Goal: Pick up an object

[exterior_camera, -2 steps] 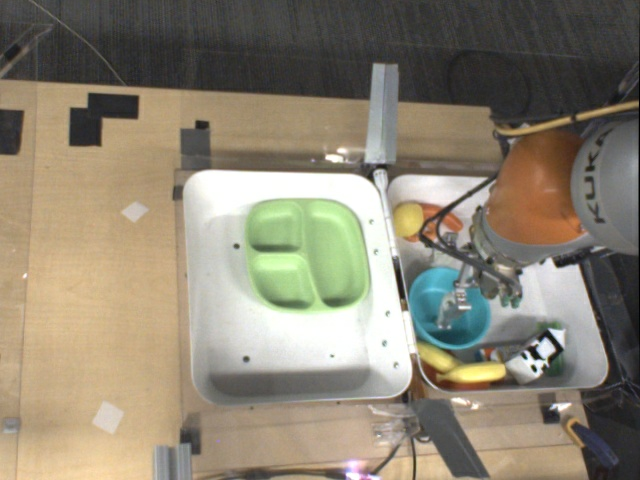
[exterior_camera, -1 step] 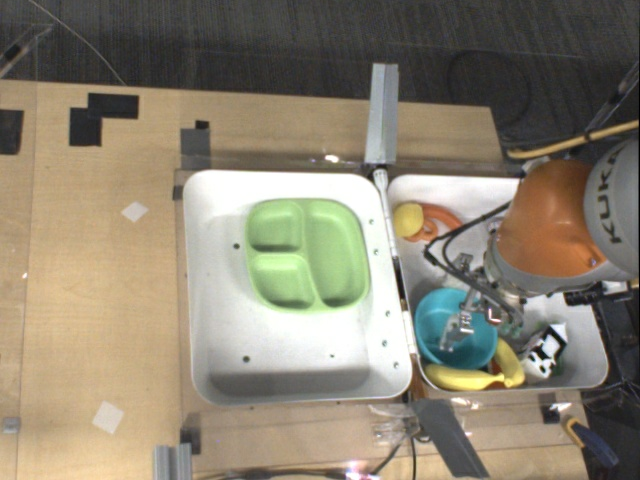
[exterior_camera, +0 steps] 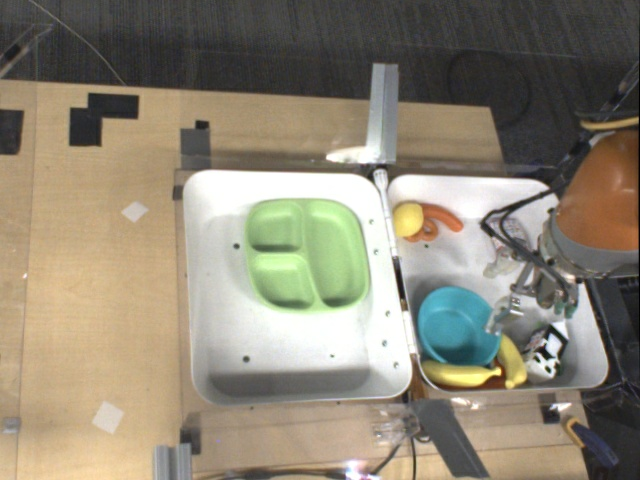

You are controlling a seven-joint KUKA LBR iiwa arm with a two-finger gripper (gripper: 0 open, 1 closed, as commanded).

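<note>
Bins (exterior_camera: 215,268) hold one green tray (exterior_camera: 305,253), one blue bowl (exterior_camera: 455,326), two bananas (exterior_camera: 462,374).

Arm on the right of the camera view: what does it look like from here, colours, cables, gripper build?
The arm enters from the right as a rounded orange band with a grey ring beneath it. Black cables loop out from its left side. Below hangs the gripper, a small cluster of grey and silver metal parts, over the right bin. I can't make out any markings.

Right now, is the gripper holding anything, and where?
Cannot tell. The gripper sits low in the right bin, beside the blue bowl; no object shows between its fingers.
</note>
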